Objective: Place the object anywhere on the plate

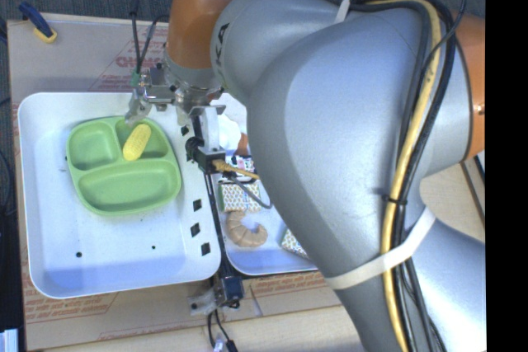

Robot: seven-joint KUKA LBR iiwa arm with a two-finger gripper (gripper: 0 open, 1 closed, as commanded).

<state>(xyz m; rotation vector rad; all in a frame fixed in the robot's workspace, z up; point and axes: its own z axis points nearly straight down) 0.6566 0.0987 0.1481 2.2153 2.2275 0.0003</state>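
Observation:
A green divided plate (pixel 124 177) lies in the left white bin (pixel 49 243). A yellow corn-like object (pixel 136 141) rests tilted in the plate's upper right compartment. My gripper (pixel 142 105) hangs just above the plate's upper right rim, right over the top end of the yellow object. The orange band and the grey wrist cover most of the gripper from above.
The big grey arm covers most of the right bin (pixel 247 264). In the visible part lie a brown croissant-shaped piece (pixel 247 232), a patterned packet (pixel 239 195) and a white item (pixel 221 128). A blue clamp (pixel 38 21) sits at the bench's far left corner.

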